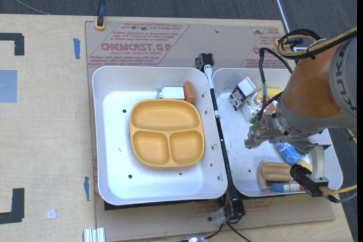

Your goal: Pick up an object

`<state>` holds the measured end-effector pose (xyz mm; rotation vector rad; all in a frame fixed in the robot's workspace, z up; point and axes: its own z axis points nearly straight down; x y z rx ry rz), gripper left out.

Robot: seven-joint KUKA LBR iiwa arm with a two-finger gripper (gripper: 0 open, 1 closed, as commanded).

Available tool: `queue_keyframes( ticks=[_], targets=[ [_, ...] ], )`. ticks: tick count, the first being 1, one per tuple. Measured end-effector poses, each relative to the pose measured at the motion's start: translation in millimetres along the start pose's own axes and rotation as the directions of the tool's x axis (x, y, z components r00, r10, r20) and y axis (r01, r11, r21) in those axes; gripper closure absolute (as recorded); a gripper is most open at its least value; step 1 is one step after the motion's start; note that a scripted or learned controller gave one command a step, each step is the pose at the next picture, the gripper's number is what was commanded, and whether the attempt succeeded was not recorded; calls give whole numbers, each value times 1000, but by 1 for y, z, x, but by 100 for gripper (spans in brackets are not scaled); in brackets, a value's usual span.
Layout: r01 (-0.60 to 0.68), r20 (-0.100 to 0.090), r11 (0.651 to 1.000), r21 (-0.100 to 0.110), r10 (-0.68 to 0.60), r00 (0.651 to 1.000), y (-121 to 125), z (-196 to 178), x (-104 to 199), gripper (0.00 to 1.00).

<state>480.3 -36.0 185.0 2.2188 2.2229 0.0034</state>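
My gripper hangs low over the middle of the right bin, under the grey and orange arm. Loose objects lie around it: a white and black small box toward the far end, a yellow item partly hidden by the arm, a blue packet just to the gripper's right, a tan cylinder and a thin orange and blue pen near the front. Nothing is visibly held in the gripper.
The left bin holds a yellow divided plate, with a white block and a brown sausage-shaped piece behind it. A black clamp sits at the far end between the bins. Cables loop over the arm.
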Motion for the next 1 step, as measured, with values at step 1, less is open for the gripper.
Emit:
queue_keyframes(
  ticks=[1],
  targets=[
    [-1,1,1000,1,1,1000,0,0,-1,0]
  ],
)
